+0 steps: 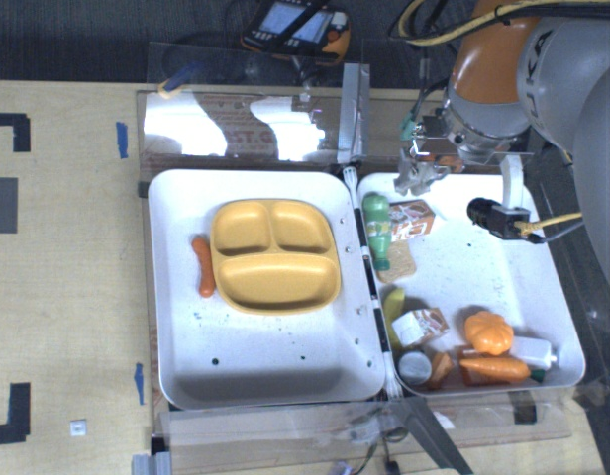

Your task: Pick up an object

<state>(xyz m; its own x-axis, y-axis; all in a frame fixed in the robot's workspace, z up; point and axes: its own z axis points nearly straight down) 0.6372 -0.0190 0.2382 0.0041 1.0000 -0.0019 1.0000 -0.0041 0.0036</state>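
Nothing was picked up yet. The green bottle (375, 228) lay along the right bin's (543, 295) left wall with a snack packet (412, 221) touching it, and the gripper (420, 173) hung just above that packet near the back edge. Couldn't tell how its tips stood. Carrot (494, 369) and orange (489, 332) sat near the front edge.

no readable text, packet labels in the right bin (543, 295) too blurred

Grey arm (572, 67), orange band, yellow cables, metal pincer (416, 178)
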